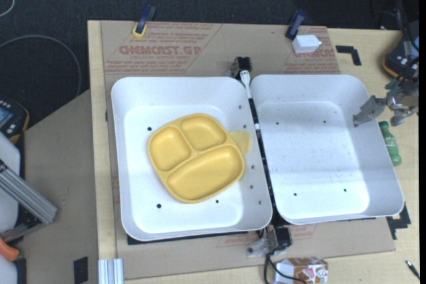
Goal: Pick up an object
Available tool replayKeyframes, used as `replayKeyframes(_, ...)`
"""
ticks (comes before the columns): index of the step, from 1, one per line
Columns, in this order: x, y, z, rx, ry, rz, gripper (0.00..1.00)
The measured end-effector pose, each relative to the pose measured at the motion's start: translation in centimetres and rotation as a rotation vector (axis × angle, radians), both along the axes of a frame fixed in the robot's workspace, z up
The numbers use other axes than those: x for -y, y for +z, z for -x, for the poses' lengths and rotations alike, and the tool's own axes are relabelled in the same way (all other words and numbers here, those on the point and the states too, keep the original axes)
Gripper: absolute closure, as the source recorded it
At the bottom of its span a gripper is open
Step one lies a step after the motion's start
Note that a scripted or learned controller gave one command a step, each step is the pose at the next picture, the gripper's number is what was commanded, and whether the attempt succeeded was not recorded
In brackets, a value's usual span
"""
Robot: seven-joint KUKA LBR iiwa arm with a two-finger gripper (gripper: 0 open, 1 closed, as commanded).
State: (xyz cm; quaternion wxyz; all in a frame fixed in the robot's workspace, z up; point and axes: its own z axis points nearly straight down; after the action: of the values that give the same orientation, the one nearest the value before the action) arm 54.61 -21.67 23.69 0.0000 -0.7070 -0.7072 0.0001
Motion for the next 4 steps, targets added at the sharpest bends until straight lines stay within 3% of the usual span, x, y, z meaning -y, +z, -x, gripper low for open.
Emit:
replayKeyframes(1, -4.6, 10.0, 5.7, 0.011, 0.004, 0.002, 0.00)
replayKeyframes(2, -11.8, 27.4, 6.6, 0.023, 0.008, 0.002, 0.00)
replayKeyframes(3, -11.5, 27.5, 6.6, 0.007, 0.001, 0.003, 1.00)
replayKeyframes(4, -12.8, 16.3, 6.8, -0.012, -0.001, -0.002, 1.00)
